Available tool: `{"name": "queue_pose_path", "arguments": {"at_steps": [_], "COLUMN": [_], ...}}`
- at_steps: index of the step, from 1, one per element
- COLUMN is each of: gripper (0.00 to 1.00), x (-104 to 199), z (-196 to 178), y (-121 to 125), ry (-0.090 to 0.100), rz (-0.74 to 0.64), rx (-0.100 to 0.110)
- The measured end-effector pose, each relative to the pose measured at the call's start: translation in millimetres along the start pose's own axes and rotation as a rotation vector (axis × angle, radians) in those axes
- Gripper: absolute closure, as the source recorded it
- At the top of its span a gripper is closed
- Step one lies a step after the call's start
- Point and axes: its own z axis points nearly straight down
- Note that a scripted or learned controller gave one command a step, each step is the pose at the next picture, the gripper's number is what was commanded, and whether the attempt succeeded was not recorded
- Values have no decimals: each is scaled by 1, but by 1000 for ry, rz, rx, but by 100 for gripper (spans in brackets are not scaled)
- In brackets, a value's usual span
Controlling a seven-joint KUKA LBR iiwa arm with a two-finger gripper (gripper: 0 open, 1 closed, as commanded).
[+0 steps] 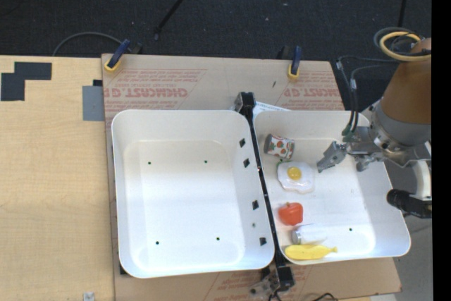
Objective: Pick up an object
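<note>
My pincer (347, 156) hangs over the right bin (380, 240), toward its 2 o'clock side. One grey finger (328, 158) points out at 9 o'clock and another sits nearer my wrist; they look spread with nothing between them, though the slant makes that hard to judge.

Nearest, at 8 o'clock from the pincer, lies a fried egg toy (295, 176), white with a yellow yolk, close to the fingertip but apart from it. At 9 o'clock, further off, a small spotted cup (280, 146) lies on its side beside the divider. Toward 7 o'clock sits a red pepper (290, 213), and beyond it a white bottle (311, 233) just beside a yellow banana (309, 252) at the bin's near rim.

The left bin (127, 173) lies well off at 9 o'clock on the bench (49, 173).
</note>
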Motion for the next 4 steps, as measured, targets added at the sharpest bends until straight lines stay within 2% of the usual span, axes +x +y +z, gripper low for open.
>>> {"name": "queue_pose_path", "arguments": {"at_steps": [1, 3, 4], "gripper": [0, 0, 100], "x": [0, 2, 1], "z": [-4, 111, 99], "y": [2, -3, -2], "ry": [-1, 0, -1], "rz": [-1, -1, 0], "rx": [-8, -4, -8]}}
